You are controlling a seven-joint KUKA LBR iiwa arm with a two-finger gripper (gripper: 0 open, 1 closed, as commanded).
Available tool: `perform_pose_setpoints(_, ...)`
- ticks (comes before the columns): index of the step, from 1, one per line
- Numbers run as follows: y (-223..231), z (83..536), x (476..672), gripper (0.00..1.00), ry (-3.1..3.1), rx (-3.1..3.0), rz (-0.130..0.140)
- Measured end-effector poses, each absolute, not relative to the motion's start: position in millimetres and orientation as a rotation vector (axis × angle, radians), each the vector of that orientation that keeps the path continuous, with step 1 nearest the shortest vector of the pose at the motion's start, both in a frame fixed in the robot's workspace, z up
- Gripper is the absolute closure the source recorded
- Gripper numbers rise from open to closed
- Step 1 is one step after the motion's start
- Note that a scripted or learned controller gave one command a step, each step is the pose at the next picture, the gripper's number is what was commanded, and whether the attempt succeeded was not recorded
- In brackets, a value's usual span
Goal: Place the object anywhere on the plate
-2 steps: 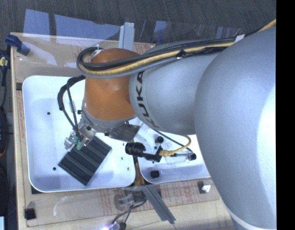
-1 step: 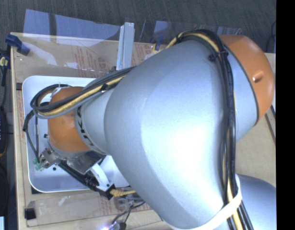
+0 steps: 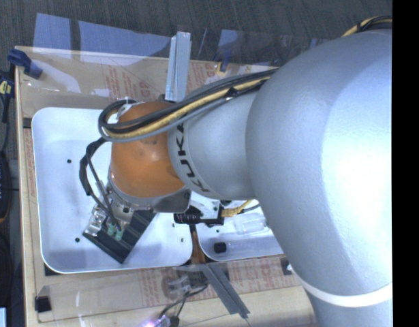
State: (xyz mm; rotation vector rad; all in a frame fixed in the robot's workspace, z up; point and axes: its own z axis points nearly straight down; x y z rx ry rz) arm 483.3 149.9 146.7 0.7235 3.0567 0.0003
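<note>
- Your arm sweeps in from the right and covers most of the frame, its orange band hanging over the left bin.
- The gripper sits low in that bin, toward the lower left of the frame, a dark block with a glint of metal and green at its tip.
- Open or closed? You cannot tell from here; the wrist body hides the business end, and nothing is visibly held.
- The object and the plate: neither can be picked out, since the arm blankets the middle of both bins. Treat their whereabouts as unknown.
- My read is that you are down at the bin floor, either reaching for the object or just over it.
- To do this well, lift straight up before any sideways travel, so the bin wall between the two bins stays untouched.
- Confirm a hold once the wrist rises and the tip comes into sight; only then carry across.
- Watch the cable bundle, yellow and black, looping over the orange band; it could drag on a sharp turn.
- The right bin peeks out at lower centre with a small dark item and something clear inside.
- On the desk, a metal upright stands at upper centre, with grey brackets at the bottom edge.
</note>
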Motion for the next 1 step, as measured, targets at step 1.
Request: perform_pose_setpoints(1, 216.5, 92.8, 476.4, 1.00, 3.037, 0.806, -0.005)
